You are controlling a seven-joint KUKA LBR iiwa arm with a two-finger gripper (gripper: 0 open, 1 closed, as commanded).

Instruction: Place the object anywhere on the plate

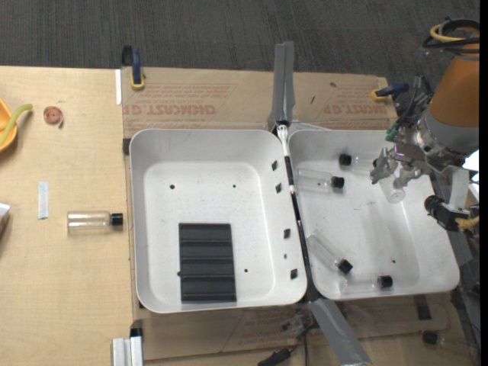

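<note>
Dark carpet behind a tan worktop (61, 280) with two white bins | dark ribbed plate (206, 263) in left bin (145, 204) | clear black-capped vials in right bin (427, 273) — nearest one (394, 194) under the claw (396, 170) | claw state: cannot tell | vial looks light, slick, rigid — I'd grip mid-body, across its width.

Two white bins (145, 204) (427, 277), one black ribbed plate (206, 263), and five clear black-capped vials: four in the right bin (320, 179), one at left (93, 219).

grey arm (450, 132), orange band, metal claw (396, 171).
</note>
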